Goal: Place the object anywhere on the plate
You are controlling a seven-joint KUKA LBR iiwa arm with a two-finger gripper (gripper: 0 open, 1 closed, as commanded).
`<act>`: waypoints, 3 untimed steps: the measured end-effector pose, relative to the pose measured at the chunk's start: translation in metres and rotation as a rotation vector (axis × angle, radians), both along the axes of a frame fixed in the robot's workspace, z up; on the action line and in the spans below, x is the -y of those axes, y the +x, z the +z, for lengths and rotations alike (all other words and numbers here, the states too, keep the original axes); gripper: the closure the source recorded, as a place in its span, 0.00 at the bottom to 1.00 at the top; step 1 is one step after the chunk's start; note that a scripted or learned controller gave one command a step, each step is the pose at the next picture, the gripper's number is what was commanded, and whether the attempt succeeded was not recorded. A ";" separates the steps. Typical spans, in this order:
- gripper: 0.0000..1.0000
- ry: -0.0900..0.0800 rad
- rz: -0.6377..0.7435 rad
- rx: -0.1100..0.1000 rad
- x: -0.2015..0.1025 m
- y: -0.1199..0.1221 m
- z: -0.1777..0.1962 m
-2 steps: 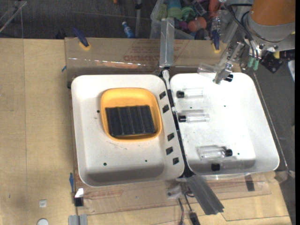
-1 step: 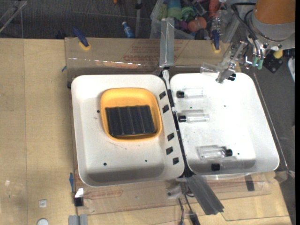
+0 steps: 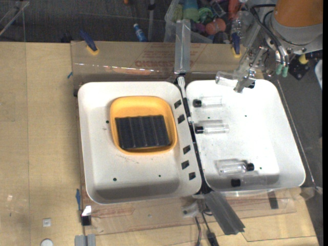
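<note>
Two white bins sit side by side on the surface (image 3: 36,137). The left bin (image 3: 95,178) holds one yellow plate (image 3: 141,104) bearing one dark ribbed block (image 3: 142,131). The right bin (image 3: 287,158) holds three clear vials with black caps: one (image 3: 207,102) near its far-left corner, one (image 3: 211,129) by its left edge, one (image 3: 233,166) near its front edge. All lie lengthwise left to right; the first two point caps left, the third right. The hand (image 3: 245,81) hangs over the far edge; whether it is spread or pressed together cannot be told.

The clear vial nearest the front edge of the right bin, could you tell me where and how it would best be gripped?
Grip the clear vial across the middle of its transparent body, coming straight down from above. It lies flat on its side, long axis roughly left to right with the black cap at its right end, so the fingers should close front to back across the narrow width. Its neighbours lie well apart, leaving room either side.
</note>
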State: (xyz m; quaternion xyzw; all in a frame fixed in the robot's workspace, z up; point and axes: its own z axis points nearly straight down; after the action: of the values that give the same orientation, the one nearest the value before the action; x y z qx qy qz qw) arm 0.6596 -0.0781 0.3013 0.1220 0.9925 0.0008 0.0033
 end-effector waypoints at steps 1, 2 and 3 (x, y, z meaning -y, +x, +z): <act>1.00 -0.002 0.104 0.004 0.026 -0.003 0.022; 1.00 -0.003 0.229 0.003 0.085 -0.003 0.099; 1.00 -0.005 0.347 0.004 0.146 -0.005 0.136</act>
State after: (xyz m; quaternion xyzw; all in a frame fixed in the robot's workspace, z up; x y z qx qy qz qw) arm 0.6543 -0.2242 0.4375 -0.0514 0.9987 -0.0008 0.0056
